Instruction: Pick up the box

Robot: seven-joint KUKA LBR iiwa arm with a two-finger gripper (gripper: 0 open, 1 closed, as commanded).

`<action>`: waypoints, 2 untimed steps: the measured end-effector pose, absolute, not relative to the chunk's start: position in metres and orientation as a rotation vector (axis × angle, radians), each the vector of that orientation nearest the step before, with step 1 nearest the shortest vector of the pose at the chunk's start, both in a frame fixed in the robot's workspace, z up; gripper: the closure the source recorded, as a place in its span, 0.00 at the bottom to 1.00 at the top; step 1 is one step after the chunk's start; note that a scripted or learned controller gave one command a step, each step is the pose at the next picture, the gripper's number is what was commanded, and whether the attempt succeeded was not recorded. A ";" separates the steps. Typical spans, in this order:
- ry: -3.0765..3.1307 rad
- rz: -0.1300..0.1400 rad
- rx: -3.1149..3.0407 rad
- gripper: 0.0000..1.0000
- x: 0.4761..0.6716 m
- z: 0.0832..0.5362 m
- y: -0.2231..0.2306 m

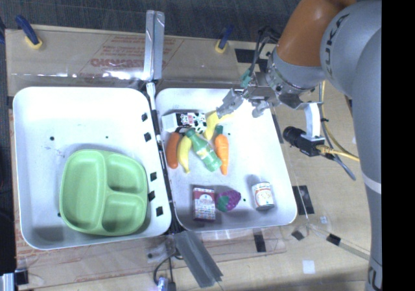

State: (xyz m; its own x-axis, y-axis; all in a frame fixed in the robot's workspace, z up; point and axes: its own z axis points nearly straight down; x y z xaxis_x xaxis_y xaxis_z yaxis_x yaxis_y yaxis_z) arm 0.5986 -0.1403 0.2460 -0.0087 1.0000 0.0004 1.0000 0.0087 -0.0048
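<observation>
A small red box (pixel 204 203) lies near the front edge of the right bin (pixel 275 153), beside a purple toy (pixel 228 200). A second small box, white with black print (pixel 189 118), lies at the back of the same bin. My gripper (pixel 244 105) hangs over the bin's back part, to the right of the white box and well behind the red one. Its two fingers (pixel 227 103) are spread apart and nothing sits between them.
A pile in the right bin holds a green bottle (pixel 205 151), two carrots (pixel 222 147), a banana (pixel 185 151) and a yellow piece (pixel 211 124). A small can (pixel 262 195) stands front right. The left bin (pixel 39 121) holds a green divided plate (pixel 104 191).
</observation>
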 end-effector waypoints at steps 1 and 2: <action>-2.552 -0.002 -1.833 0.00 0.582 0.109 -0.119; -2.653 0.002 -1.675 0.00 0.526 0.091 -0.105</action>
State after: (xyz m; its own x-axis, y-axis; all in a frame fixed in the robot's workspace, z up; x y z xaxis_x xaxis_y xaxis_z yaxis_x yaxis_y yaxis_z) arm 0.5264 -0.1051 0.0906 -0.4302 0.9027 0.0030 0.9027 0.4302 -0.0034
